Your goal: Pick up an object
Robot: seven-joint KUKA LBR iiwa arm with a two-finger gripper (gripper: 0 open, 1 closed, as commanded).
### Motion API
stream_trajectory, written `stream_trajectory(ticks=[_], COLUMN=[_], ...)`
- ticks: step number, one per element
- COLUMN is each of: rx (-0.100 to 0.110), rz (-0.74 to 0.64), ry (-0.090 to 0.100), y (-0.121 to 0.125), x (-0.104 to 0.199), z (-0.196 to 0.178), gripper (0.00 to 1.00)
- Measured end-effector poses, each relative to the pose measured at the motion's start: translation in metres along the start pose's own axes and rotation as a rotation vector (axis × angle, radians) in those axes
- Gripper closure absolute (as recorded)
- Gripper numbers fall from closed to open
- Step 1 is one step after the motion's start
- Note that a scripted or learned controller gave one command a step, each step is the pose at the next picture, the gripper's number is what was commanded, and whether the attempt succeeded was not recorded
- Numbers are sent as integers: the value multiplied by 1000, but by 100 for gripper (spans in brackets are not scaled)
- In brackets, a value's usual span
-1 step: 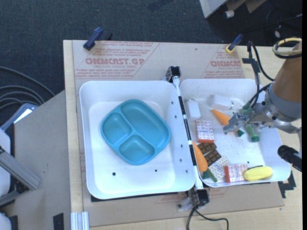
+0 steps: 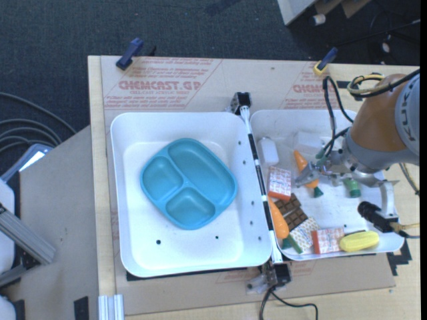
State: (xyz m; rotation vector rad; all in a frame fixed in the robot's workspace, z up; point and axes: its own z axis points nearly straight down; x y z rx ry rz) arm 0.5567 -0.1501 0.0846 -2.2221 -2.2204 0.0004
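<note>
My gripper (image 2: 317, 171) is low in the right bin (image 2: 333, 120), near its middle, with the grey and orange arm behind it on the right. Just left of it lie a small orange carrot (image 2: 300, 159) and an orange piece (image 2: 311, 183). A tiny green piece (image 2: 318, 193) sits right under it. A green block (image 2: 353, 189) lies to its right. Nothing shows clearly in its grasp.
Along the right bin's left and front sides lie a white object (image 2: 269, 151), a red and white packet (image 2: 279, 182), a chocolate bar (image 2: 291, 211), a long carrot (image 2: 280, 223), two more packets (image 2: 325, 240) and a yellow fruit (image 2: 359, 241). The left bin (image 2: 127, 179) holds a blue divided plate (image 2: 189, 183).
</note>
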Motion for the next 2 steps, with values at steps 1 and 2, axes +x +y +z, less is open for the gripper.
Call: stream_trajectory(ticks=[1,2], rx=[-1,0], rz=[1,-2], ry=[0,1], y=[0,-42], x=[0,80], z=[-10,-100], gripper=[100,100])
